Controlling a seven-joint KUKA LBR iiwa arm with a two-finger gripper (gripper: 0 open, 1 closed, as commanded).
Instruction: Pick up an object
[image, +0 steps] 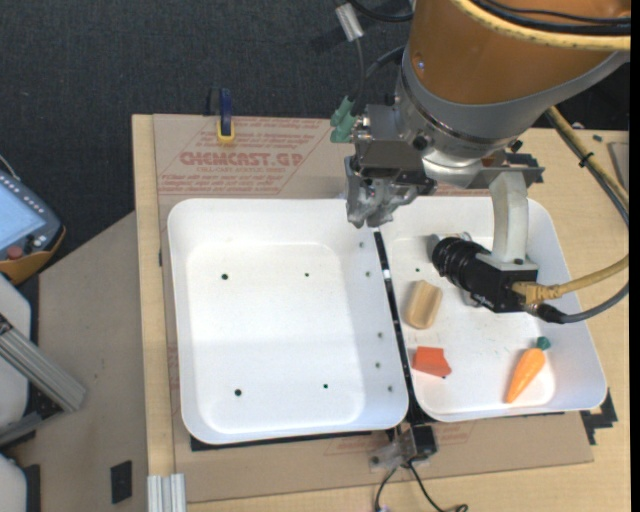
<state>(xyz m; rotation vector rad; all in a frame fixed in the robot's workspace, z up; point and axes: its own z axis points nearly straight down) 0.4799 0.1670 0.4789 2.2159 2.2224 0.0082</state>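
The right bin (572, 300) holds three objects. A tan rounded block (422, 303) lies near the divider, a red block (431, 362) lies just below it, and an orange toy carrot (527, 372) with a green tip rests toward the bin's front right. My gripper (366, 208) hangs over the far end of the divider between the bins, well behind the tan block and apart from all three objects. I see nothing held under it.
The left bin (265, 320) lies beside the right one, with a dark divider strip (388, 290) between them. A black cylindrical part (478, 272) with a tan hose hangs over the right bin's middle. Brown cardboard (250, 150) lies behind the bins, with a small blue and yellow clamp (225, 115) on it.
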